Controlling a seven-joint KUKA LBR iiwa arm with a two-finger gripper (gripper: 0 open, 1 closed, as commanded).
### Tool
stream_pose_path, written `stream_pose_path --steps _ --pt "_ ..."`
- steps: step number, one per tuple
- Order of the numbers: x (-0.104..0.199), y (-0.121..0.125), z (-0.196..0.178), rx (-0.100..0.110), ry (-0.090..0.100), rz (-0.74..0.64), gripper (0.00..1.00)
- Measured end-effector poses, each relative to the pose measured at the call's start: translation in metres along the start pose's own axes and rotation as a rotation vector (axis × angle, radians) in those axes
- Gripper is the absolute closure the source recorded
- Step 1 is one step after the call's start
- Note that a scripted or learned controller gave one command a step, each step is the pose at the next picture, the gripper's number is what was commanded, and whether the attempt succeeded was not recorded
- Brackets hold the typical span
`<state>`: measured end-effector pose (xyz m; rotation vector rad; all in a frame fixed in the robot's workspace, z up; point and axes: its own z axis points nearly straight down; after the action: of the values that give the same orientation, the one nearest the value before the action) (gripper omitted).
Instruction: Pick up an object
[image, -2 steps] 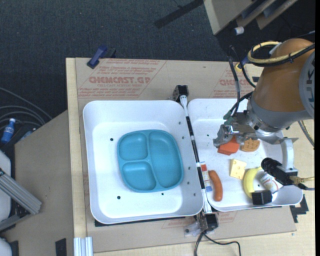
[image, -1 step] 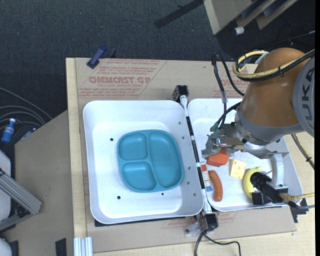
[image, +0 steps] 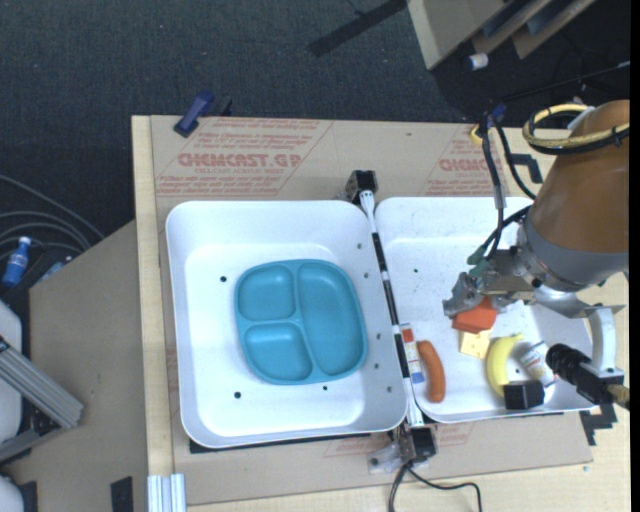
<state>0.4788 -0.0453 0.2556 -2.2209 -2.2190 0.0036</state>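
Note:
My gripper (image: 472, 296) hangs low over the middle of the right bin (image: 420, 235), coming down from the grey and orange arm (image: 585, 190) at the right. Right beneath its tip lies an orange-red block (image: 477, 320); I cannot tell whether the two touch. A small yellow wedge (image: 473, 345) rests just in front of that block. Toward the bin's front right sits a yellow banana-like piece (image: 501, 358), next to a black and white item (image: 527, 392). An orange sausage (image: 433, 370) lies near the bin's front left corner.
The left bin (image: 200, 260) holds a blue divided plate (image: 300, 320). A black divider strip (image: 385, 285) runs between the two bins. Arm hardware and a black bracket (image: 580, 372) overhang the right bin's front right edge.

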Motion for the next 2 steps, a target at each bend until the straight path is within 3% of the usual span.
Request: stream_pose_path --steps 1,2 --pt "0.064 0.000 0.026 0.001 0.001 -0.002 1.00" --pt "-0.007 0.000 -0.003 -0.003 0.000 0.000 1.00"
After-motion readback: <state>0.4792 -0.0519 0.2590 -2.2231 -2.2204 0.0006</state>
